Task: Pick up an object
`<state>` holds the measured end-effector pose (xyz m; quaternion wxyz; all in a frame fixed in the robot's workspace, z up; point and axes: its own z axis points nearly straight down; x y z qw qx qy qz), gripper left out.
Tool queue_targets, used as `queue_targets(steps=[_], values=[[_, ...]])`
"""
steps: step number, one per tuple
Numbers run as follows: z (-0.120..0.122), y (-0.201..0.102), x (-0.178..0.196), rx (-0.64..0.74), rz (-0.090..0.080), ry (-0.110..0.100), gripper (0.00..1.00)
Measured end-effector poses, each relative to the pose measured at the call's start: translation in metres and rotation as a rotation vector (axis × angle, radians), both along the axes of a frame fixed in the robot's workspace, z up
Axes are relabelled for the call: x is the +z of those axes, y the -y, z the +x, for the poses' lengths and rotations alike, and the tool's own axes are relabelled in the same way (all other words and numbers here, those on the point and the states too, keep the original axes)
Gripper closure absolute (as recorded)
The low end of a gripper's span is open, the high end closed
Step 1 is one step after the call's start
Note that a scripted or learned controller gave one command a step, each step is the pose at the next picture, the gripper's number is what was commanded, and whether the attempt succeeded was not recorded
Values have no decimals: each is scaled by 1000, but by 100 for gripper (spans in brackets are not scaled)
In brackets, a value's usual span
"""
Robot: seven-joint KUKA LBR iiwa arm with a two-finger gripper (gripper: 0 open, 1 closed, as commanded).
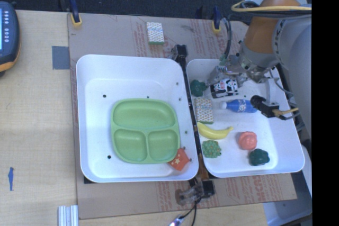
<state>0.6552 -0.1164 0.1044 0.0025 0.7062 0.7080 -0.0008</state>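
While two white bins sit side by side on the counter (37, 129), the count goes like this: the left bin (90, 114) holds one green divided plate (144, 130) and one small orange-red item (180, 159) at the plate's near right corner. The right bin (288, 159) carries the rest: one yellow banana (214, 132), one green leafy piece (211, 148) just below it, one red-orange round fruit (247, 140), one dark green lump (259, 156) beside that, one blue and white bottle (240, 106) lying flat, one patterned sponge-like block (203, 109), and one dark green piece (197, 87) by the bin's left wall. Reaching in from the right, the arm (265, 29) bends down over the right bin's far end, the hand (224, 86) low near the bottle; whether it is open or grips anything cannot be told.
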Motion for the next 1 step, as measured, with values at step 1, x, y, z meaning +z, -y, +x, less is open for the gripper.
queue_targets(steps=[1], values=[[-37,80,-5,-1,5,10,0]])
